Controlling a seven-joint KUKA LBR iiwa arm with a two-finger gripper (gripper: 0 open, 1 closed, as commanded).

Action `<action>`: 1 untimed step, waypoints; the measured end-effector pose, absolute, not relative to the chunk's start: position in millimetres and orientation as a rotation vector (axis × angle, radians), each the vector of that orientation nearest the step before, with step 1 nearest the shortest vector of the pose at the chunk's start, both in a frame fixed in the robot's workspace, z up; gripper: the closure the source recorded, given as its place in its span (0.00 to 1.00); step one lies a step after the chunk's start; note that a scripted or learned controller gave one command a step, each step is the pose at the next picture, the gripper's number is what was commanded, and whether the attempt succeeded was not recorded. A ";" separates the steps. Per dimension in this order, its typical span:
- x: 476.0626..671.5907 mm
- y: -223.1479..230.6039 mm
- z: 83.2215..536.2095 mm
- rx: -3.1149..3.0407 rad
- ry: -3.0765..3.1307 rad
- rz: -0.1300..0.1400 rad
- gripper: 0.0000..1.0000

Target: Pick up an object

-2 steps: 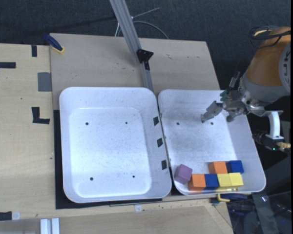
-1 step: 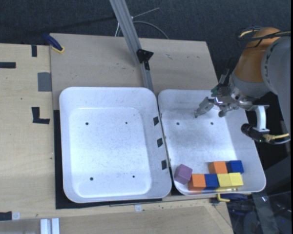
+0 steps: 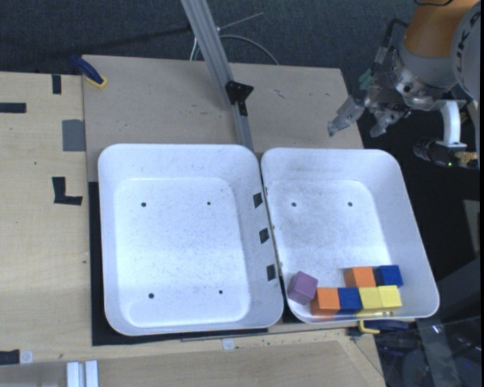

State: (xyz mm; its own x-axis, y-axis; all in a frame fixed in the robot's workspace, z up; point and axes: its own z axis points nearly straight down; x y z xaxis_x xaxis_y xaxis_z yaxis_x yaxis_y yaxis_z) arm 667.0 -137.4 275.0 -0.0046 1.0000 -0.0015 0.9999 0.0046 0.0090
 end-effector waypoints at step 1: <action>679.2 -162.3 143.1 2.226 2.226 -0.010 0.00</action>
